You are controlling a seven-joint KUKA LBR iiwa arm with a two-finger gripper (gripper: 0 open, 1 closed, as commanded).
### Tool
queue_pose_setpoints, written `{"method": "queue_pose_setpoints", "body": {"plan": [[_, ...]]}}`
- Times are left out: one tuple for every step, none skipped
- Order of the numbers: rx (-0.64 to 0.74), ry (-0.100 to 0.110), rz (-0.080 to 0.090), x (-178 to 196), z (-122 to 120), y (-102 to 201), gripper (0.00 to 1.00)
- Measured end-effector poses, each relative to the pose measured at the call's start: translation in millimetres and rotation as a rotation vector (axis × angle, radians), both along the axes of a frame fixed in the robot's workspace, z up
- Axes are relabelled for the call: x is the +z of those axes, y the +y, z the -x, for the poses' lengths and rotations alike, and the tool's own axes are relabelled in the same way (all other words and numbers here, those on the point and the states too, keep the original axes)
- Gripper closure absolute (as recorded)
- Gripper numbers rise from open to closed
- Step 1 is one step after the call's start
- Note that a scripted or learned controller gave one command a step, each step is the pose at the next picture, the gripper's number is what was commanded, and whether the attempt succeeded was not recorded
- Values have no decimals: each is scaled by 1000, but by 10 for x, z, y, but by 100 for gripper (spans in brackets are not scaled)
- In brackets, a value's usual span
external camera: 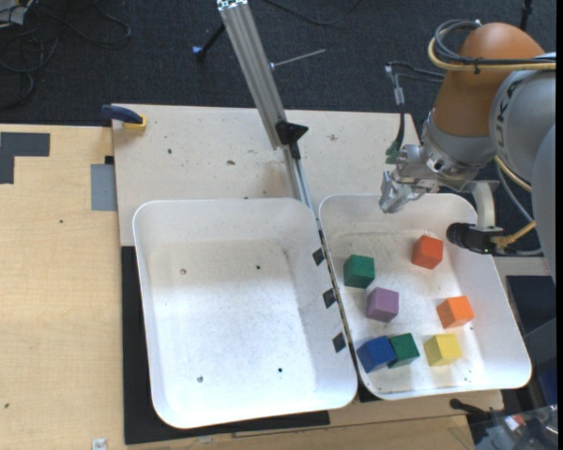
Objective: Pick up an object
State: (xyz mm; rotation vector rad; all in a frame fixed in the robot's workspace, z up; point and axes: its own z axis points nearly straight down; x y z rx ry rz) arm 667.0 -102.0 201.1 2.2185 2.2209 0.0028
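The right bin [507, 364] holds several small cubes: a red one [428, 251], a green one [359, 270], a purple one [383, 304], an orange one [455, 311], a yellow one [442, 349], a blue one [376, 353] and a dark green one [404, 348] touching the blue. My gripper [395, 198] hangs over the far edge of the right bin, above and left of the red cube, with nothing seen between its tips.
The left bin [159, 242] stands beside the right one, with black clips along the shared wall. A slanted metal bar [258, 73] rises behind the bins. A blue and yellow clamp [124, 115] sits at the bench's far left corner.
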Motion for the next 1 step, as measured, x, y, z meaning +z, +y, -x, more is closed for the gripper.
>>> {"method": "queue_pose_setpoints", "body": {"plan": [[2, 3, 0, 131, -2, -9, 100]]}}
